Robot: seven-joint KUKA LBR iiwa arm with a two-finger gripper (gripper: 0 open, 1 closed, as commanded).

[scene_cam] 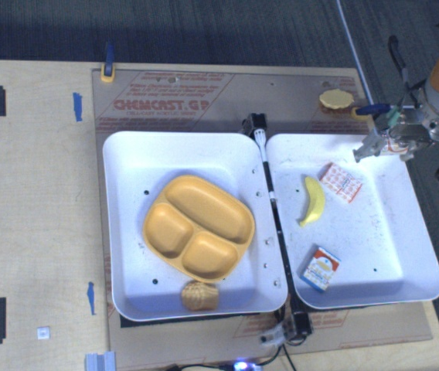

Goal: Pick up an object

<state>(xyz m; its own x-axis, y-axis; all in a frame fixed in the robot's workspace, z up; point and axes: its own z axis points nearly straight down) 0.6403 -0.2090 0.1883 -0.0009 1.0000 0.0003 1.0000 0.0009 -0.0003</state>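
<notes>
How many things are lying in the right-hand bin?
3: a banana near the bin's middle, a red-patterned packet just right of it, and a small carton toward the near edge. Nothing seems hidden.

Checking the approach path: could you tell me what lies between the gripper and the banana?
In the camera view, a small red-patterned packet lies between the gripper and the banana.

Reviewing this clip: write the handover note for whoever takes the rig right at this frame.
Gripper: over the right bin's far right corner, nothing seen between its fingers.
Right bin: banana, red-patterned packet near the far side, small carton near the front.
Left bin: yellow divided tray, round tan item at the front wall.
A tan disc lies on the board beyond the bins.
Done: no pick yet.
Left: choose an object, descend, grasp, lift.
</notes>
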